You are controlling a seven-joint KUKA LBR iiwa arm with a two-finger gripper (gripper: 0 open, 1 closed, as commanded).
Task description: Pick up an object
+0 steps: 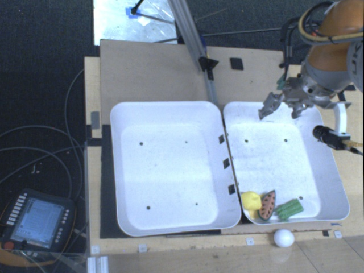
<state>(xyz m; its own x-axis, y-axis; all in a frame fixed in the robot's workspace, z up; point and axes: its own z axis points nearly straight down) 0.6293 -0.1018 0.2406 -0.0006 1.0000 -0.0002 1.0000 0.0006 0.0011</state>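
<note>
My gripper (282, 108) hangs over the far edge of the right bin (330, 169), fingers spread apart and open, with nothing between them. At the bin's near edge lie three small objects: a yellow lump (251, 200), a brown-orange slice with dark seeds (267, 205) and a green ribbed piece (289, 209). They sit close together, well away from the gripper. A white ball (284, 238) rests on the bench just outside the bin's front rim.
The left bin (131, 169) stands beside the right one, joined at a ridge with black clips (226, 162). A metal pole (190, 24) slants over the bench at the back. A black fitting (329, 136) sticks out by the right rim.
</note>
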